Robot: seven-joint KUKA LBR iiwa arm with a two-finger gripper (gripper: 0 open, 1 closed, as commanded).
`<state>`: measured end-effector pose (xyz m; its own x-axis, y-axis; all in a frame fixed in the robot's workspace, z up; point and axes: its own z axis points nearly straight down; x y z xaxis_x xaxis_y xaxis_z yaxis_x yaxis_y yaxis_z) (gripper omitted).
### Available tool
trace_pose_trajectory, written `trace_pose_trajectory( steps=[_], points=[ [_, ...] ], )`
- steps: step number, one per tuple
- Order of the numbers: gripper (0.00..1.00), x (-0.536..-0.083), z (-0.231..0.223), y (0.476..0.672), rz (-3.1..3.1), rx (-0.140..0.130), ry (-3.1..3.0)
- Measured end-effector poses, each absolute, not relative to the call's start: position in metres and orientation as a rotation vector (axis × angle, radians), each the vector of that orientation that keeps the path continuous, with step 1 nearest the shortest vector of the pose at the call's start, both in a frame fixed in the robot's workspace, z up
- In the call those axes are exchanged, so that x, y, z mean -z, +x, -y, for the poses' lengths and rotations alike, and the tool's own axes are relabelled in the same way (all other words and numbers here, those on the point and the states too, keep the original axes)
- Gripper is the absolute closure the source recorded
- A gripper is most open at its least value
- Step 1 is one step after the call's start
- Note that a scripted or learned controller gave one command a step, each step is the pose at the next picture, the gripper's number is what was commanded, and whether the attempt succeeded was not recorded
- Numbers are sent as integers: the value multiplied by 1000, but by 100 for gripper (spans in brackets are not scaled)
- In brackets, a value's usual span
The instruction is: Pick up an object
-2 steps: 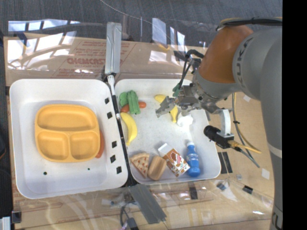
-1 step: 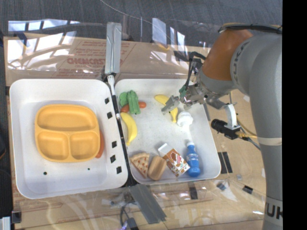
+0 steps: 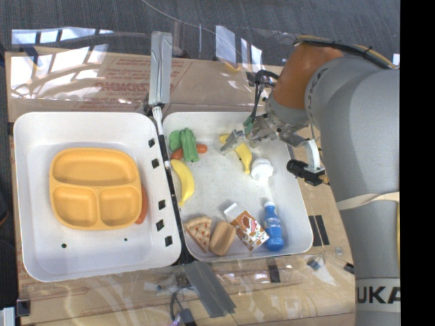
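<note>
My gripper [image 3: 236, 140] hangs low over the upper middle of the right bin [image 3: 216, 186]. It sits right at the top end of a small yellow banana [image 3: 243, 157], and I cannot make out whether it touches it. Just right of that banana lies a white round object [image 3: 262, 170]. The arm's grey wrist with its orange band [image 3: 299, 77] comes in from the upper right.
The right bin also holds green vegetables [image 3: 184, 143], a larger banana [image 3: 183, 180], a pizza slice [image 3: 198, 232], a bread roll [image 3: 222, 238], a red box [image 3: 247, 230] and a blue bottle [image 3: 273, 226]. A yellow divided plate [image 3: 95, 187] lies in the left bin [image 3: 30, 250].
</note>
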<state>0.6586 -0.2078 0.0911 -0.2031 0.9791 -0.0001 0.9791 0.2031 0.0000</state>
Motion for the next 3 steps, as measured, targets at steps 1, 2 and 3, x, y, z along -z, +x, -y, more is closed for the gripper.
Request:
trace_pose_trajectory(
  steps=[1,2,3],
  points=[
    [100,-98,206,659,-2447,5,1978],
    [100,-141,212,638,-2314,5,2133],
    [100,-189,158,658,-2155,3,2289]
  ],
)
